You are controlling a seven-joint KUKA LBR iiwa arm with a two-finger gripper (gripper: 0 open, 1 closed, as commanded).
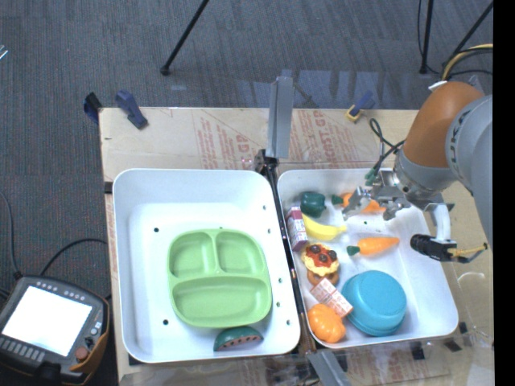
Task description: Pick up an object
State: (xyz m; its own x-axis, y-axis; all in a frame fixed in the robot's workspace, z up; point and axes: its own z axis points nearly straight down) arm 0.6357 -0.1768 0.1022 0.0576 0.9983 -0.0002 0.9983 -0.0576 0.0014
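Reaching in from the right, the arm [451,135] bends down over the right bin's [447,308] far end; the gripper [372,201] sits over an orange item [368,207], grip state indeterminable.

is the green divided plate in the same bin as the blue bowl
No, the green plate lies in the left bin, while the blue bowl sits in the right bin.

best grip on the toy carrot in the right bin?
Probably mid-body on the carrot, straight from above, with the pincer closing across its narrow width. It lies flat, long axis left-right, green top toward the banana, with bare bin floor on both long sides. The blue bowl sits below it.
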